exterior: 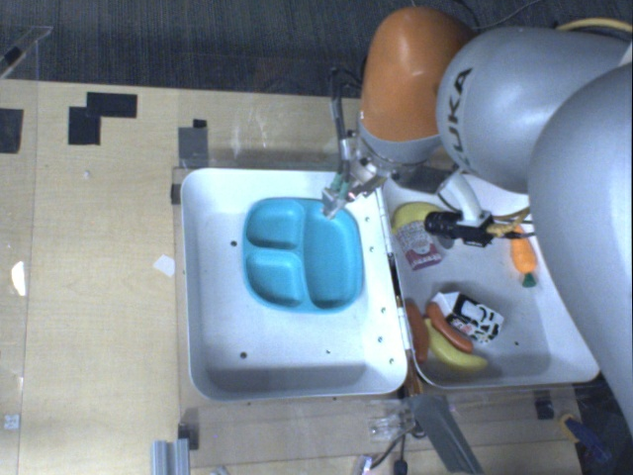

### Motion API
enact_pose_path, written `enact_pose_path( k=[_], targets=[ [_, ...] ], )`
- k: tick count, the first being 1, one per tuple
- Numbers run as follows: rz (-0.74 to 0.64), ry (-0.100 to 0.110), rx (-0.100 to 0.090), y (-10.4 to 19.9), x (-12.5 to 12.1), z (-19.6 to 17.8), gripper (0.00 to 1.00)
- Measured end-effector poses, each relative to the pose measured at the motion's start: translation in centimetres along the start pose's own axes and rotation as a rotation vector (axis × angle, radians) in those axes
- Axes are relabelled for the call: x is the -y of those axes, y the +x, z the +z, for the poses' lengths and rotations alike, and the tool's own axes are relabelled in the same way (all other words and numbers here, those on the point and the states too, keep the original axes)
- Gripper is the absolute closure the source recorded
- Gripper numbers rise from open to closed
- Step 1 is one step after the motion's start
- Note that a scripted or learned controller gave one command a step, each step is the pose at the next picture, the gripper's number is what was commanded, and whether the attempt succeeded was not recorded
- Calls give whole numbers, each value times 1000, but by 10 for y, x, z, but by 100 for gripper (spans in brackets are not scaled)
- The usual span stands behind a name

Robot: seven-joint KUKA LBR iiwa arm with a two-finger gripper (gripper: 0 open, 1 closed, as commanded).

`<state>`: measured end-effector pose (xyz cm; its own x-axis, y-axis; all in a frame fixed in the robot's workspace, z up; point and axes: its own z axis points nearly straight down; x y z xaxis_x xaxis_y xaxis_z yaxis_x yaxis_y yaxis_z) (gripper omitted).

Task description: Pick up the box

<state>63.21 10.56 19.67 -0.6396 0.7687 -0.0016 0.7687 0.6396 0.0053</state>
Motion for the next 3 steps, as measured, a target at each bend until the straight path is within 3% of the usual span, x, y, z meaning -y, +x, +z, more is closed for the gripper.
enact_pose_path(
  k=[1,2,3],
  targets=[
    [56,0,-1,53,-63,66,100],
    [-184,-4,1,79,-99,-15,100],
    [-220,-5,3,61,-89,-159,100]
  ],
)
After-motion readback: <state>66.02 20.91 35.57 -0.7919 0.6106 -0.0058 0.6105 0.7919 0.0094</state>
